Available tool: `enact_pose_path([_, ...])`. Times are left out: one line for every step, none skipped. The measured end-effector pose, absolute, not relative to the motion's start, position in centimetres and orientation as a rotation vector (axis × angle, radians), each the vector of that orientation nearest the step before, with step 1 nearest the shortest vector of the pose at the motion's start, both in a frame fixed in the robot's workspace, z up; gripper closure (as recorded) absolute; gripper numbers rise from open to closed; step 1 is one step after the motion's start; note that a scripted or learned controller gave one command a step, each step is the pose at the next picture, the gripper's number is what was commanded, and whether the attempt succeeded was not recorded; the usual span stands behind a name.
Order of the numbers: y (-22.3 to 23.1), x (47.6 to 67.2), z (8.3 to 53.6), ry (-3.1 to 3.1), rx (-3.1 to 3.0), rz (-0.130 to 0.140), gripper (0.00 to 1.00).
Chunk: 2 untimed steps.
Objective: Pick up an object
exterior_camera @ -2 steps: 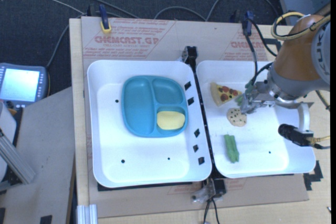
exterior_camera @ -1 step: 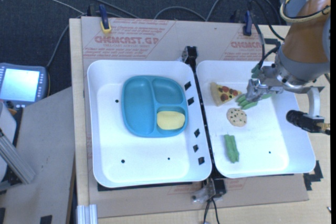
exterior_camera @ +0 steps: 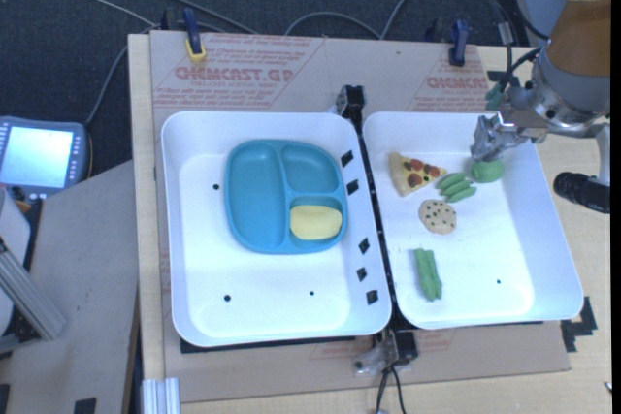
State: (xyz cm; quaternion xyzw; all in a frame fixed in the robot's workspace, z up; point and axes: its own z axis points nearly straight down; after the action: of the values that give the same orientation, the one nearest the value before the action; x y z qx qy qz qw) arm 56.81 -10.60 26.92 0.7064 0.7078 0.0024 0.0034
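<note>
My gripper (exterior_camera: 484,148) hangs over the far right part of the right bin (exterior_camera: 543,257). A round light green piece (exterior_camera: 490,173) lies directly under its tip, touching or nearly touching it. Just left of that are a green pea pod (exterior_camera: 457,186) and a pizza slice (exterior_camera: 414,173). A chocolate-chip cookie (exterior_camera: 438,216) sits below them, and a long green vegetable (exterior_camera: 428,273) lies nearer the front of the bin.
The left bin (exterior_camera: 194,286) holds a blue divided plate (exterior_camera: 272,194) with a yellow piece (exterior_camera: 315,222) in its front right compartment. A black divider (exterior_camera: 361,208) runs between the bins. The arm's body (exterior_camera: 582,44) stands over the bench's far right corner.
</note>
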Motion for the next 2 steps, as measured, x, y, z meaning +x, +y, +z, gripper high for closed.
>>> enact_pose_path([-5.8, 58.1, 27.0, 2.228, 2.214, 0.004, 1.0])
enact_pose_path([-1.1, 59.3, 26.7, 2.227, 2.215, 0.003, 1.0])
